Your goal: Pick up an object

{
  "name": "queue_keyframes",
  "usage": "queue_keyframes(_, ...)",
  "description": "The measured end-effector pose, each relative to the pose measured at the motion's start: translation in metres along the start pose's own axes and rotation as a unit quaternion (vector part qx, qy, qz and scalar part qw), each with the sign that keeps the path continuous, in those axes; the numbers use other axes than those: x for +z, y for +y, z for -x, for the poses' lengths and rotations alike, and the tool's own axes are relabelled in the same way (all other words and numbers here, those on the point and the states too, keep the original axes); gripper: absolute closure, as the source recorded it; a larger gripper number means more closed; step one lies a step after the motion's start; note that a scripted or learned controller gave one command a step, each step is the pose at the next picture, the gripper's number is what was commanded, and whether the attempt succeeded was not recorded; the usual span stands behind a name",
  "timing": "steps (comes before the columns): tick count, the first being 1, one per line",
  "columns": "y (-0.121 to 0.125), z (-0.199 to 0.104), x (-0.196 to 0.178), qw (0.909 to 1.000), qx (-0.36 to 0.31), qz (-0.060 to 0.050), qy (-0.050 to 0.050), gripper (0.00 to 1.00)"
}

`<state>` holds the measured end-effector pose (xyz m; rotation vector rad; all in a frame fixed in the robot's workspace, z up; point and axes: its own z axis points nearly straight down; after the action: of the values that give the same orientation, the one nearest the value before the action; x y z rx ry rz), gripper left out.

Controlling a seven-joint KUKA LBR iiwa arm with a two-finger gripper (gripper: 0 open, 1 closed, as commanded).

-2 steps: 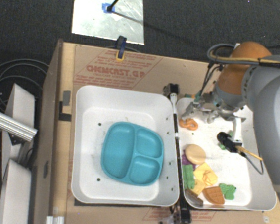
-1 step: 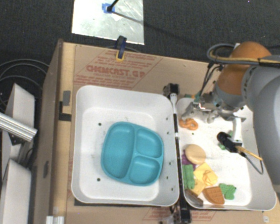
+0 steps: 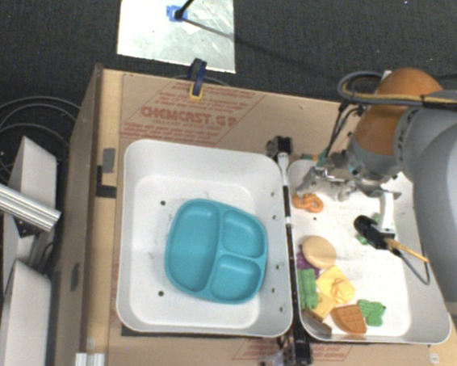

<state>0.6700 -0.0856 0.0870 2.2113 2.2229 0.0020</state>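
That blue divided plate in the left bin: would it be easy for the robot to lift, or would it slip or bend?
The blue divided plate looks like moulded plastic, so probably stiff and fairly light. It lies flat in the left bin, so it shouldn't roll or tip. Its smooth, low, rounded rim gives a two-finger gripper little to pinch, so it may well slip.

One fixed overhead camera, slanted down on both bins (image 3: 214, 164), probably at middling distance.
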Motion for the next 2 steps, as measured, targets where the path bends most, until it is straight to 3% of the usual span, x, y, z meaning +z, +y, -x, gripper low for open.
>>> queue_keyframes(2, -0.0001, 0.0032, 0.0002, 1.0000, 0.002, 0.000, 0.001, 0.00)
